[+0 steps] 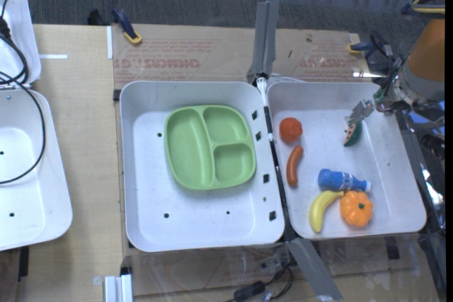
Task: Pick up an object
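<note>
Seemingly mid-lift, the pincer (361,112) hangs over the right white bin (407,173), grasping a small green wedge-shaped toy (352,134); raising it clear comes next.

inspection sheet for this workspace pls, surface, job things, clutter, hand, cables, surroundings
surface: two white bins side by side, left bin, right bin, on a wooden bench
job's things: right bin holds tomato, sausage, blue bottle, banana, pumpkin, green slice
clutter: green tray in left bin
grippers: hand over right bin's far right, just above the green slice
cables: black cable at left
surroundings: clamps on bench's far edge
</note>
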`<state>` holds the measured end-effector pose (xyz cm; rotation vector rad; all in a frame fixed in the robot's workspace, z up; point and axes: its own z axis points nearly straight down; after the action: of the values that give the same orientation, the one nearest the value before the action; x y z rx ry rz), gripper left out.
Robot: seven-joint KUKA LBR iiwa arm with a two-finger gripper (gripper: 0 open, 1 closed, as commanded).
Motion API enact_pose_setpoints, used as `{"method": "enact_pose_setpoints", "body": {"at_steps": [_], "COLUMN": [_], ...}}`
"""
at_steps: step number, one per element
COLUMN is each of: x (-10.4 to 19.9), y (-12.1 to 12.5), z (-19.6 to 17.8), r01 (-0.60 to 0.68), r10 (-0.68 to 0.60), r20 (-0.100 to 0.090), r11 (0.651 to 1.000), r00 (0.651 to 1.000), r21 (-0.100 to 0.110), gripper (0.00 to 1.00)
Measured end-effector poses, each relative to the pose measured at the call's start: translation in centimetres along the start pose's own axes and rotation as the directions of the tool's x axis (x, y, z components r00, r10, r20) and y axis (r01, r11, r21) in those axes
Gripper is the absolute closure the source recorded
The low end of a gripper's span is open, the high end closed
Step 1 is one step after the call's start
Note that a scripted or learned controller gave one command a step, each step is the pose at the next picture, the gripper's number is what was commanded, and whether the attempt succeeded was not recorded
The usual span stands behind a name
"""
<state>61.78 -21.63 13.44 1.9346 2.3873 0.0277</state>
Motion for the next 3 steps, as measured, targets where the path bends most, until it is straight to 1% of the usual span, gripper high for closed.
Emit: {"method": "enact_pose_setpoints", "body": {"at_steps": [1,2,3], "x": [-0.18,0.05,0.01], "y": [0.29,0.50,0.46], "z": [0.09,0.08,0.10], "r01": [0.053,-0.053,-0.022], "r10": [-0.053,0.053,0.022], "r20": [0.003,0.001,0.002], "r11": [0.999,0.999,1.000], "r00": [0.999,0.999,1.000], "r21": [-0.004,-0.006,-0.005], "gripper": [0.00,0.00,0.00]}}
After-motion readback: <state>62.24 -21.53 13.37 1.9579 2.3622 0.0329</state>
